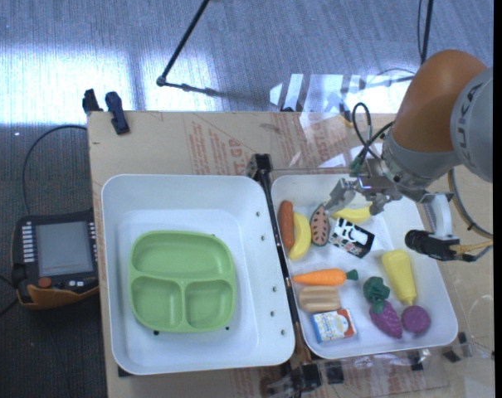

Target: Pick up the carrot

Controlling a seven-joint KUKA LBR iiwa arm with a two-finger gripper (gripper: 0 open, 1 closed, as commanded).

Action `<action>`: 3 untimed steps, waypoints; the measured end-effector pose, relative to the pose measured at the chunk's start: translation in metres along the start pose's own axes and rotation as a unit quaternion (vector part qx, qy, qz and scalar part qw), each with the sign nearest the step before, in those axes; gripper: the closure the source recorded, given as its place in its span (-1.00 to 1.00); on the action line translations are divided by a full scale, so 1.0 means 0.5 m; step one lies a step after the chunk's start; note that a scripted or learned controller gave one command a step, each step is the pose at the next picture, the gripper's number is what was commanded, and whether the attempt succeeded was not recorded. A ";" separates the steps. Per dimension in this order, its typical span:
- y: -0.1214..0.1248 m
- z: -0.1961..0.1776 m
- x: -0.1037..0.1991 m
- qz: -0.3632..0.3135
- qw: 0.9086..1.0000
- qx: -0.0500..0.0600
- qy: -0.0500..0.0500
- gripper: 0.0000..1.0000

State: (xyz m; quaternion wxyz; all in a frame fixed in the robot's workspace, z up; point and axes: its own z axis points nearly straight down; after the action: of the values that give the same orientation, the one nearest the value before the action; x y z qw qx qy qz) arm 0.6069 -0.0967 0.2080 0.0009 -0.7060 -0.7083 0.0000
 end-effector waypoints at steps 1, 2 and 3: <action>-0.109 0.225 -0.001 -0.068 0.998 0.008 0.002 -1.00; -0.190 0.245 0.014 -0.057 0.998 0.003 0.001 -1.00; -0.189 0.225 0.008 -0.049 0.999 0.002 0.002 1.00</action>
State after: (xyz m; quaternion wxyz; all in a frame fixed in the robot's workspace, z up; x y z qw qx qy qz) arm 0.5123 -0.0930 0.0955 0.0040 -0.6703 -0.7421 0.0002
